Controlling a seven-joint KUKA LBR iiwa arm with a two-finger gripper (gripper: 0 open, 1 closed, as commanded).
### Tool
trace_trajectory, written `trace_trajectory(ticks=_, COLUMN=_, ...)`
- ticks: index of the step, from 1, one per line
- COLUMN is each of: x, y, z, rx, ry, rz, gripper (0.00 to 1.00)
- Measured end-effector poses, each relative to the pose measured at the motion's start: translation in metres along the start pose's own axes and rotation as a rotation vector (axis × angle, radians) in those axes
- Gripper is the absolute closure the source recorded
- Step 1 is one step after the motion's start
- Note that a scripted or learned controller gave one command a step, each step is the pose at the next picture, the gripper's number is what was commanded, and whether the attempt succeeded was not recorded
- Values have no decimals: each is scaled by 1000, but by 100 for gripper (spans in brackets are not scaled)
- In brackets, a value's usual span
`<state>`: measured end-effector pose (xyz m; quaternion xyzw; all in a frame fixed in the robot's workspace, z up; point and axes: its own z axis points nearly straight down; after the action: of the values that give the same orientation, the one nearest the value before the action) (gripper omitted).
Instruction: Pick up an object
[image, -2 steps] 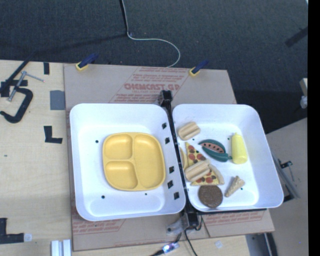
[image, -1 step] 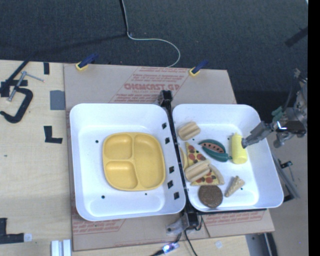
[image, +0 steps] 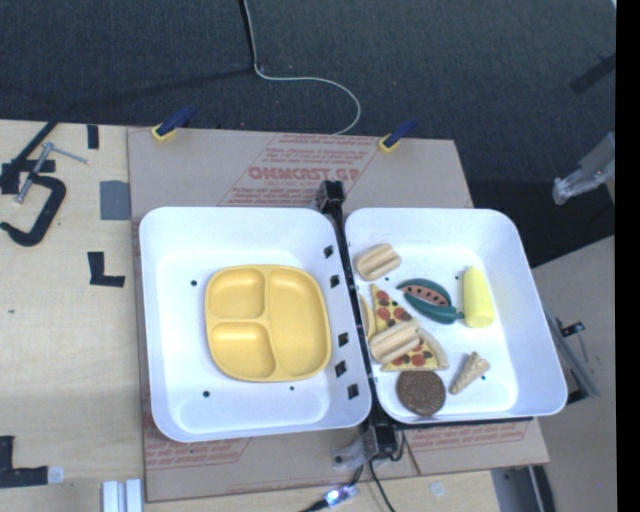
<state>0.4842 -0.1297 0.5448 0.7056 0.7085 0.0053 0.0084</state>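
Dark blue-grey carpet floor (image: 450, 60) behind bench — white cable (image: 300, 75) trailing across it. Light wood benchtop (image: 60, 330), cardboard sheet (image: 290, 170) clipped on top; black C-clamp (image: 30, 205) at left — even lighting.

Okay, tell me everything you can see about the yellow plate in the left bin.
The yellow plate is a rounded-square tray that looks like matte plastic, divided by raised ridges into three compartments: two smaller ones on its left half, one above the other, and a larger one along its right. It lies flat, right side up, near the middle of the left bin, resting on the bin's floor. Nothing lies in its compartments, and nothing else touches it.
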Motion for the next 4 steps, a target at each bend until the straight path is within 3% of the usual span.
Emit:
trace_trajectory(ticks=1, x=77, y=-6, z=191, rx=39, ry=8, rz=-2, gripper=0)
trace_trajectory(ticks=2, x=48, y=3, z=0, rx=0, ry=1, rz=4, gripper=0)
trace_trajectory(ticks=3, x=95, y=-5, z=163, rx=38, ry=6, rz=0, gripper=0)
trace_trajectory(ticks=4, x=83, y=0, z=1, rx=1, ry=3, rz=3, gripper=0)
